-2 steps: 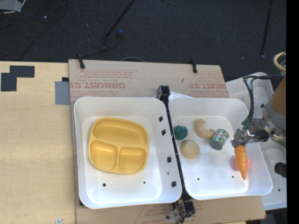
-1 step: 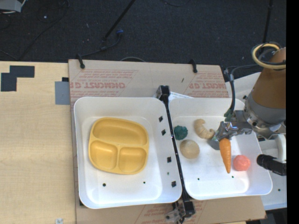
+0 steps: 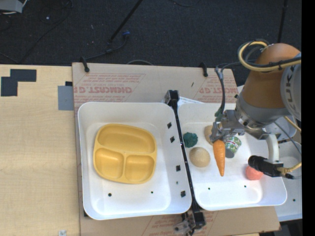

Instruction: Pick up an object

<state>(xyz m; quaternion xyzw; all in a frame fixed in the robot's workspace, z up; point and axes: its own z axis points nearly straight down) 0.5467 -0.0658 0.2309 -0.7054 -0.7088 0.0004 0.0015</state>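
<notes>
Grey and orange, the arm (image 3: pixel 268 90) reaches over the right bin (image 3: pixel 236 198), its gripper (image 3: pixel 220 135) poised at the thick top of an orange carrot (image 3: pixel 219 157); whether it is clamped cannot be told, while a beige ball (image 3: pixel 199 157) lies just left

A robotics lab: in the right half of the frame a grey industrial arm with an orange band (image 3: pixel 270 77) reaches over two shallow white plastic bins (image 3: pixel 93 191) set on printed brown cardboard (image 3: pixel 128 85), with black cables (image 3: pixel 123 28) trailing across dark carpet along the top.
</notes>
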